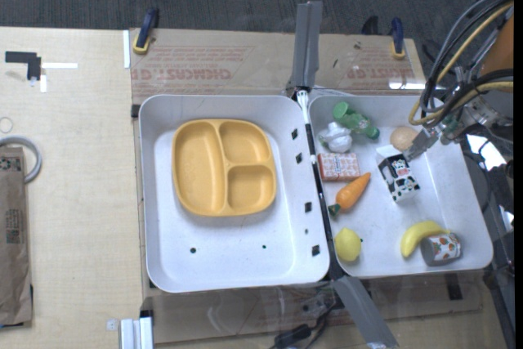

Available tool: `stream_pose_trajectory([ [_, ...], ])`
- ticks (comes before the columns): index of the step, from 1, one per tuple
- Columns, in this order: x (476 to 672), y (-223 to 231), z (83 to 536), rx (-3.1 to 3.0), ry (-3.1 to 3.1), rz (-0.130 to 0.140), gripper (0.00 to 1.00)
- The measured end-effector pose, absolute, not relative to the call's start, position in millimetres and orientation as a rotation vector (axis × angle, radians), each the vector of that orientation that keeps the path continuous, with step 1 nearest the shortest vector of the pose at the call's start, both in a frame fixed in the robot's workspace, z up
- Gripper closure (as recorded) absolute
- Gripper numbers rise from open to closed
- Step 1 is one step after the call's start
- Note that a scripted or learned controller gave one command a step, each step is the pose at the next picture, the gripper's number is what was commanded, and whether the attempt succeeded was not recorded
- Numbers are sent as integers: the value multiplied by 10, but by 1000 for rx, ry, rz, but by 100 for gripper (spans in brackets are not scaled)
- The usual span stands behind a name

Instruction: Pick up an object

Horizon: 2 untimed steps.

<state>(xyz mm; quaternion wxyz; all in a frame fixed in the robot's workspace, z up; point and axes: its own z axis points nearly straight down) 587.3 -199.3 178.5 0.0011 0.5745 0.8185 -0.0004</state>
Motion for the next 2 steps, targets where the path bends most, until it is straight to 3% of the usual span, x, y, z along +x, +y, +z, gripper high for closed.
stream_pose_trajectory([
  [1, 5514, -2161, 2516, 1709, 2634, -1, 0],
  [2, 6025, -1969, 1459, 1115, 2934, 0, 0],
])
